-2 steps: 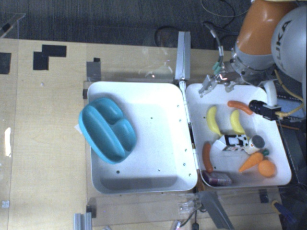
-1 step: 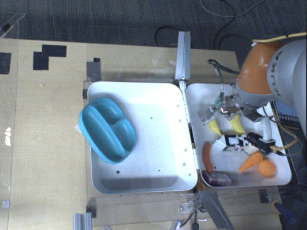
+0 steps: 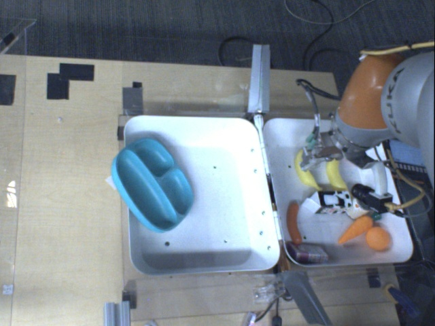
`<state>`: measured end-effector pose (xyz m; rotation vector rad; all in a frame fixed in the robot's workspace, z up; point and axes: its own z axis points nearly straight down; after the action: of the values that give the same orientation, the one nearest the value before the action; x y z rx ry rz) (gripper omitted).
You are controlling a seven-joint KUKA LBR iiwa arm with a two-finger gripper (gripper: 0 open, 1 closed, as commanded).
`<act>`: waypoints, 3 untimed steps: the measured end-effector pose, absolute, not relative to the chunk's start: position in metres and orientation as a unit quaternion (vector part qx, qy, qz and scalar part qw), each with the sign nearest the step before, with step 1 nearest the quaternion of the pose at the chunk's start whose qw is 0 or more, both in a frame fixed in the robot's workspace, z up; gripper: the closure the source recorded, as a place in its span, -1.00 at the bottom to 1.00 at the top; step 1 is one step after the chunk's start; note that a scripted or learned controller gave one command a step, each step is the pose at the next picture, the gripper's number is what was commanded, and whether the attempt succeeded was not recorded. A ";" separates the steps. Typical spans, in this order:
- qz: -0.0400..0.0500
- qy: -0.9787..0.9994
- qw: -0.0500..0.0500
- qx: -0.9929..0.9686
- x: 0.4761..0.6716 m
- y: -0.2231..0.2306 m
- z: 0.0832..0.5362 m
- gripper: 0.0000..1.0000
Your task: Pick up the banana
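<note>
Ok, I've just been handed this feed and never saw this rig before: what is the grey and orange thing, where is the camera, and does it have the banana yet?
The grey and orange shape is a robot arm, reaching in from the right. Its gripper is the small metal part at its end. The one camera sits above the bench and looks down at a slant on two shallow white bins side by side.

The left bin holds a blue divided tray. The right bin holds the banana, which is yellow, with the gripper directly over it. Nearer the camera lie a red sausage-shaped item, a carrot, a small orange fruit and a black-and-white item I cannot identify.

Whether the banana is gripped cannot be told from this view; it appears to lie on the bin floor.
</note>
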<state>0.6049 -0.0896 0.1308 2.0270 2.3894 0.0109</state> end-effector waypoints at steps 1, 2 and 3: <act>0.002 0.744 0.002 0.668 0.530 -0.072 0.185 1.00; 0.001 0.576 0.000 0.817 0.560 0.014 0.184 1.00; 0.001 0.446 0.000 0.895 0.565 0.093 0.237 1.00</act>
<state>0.5652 0.0930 0.2373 2.8112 1.4007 0.0035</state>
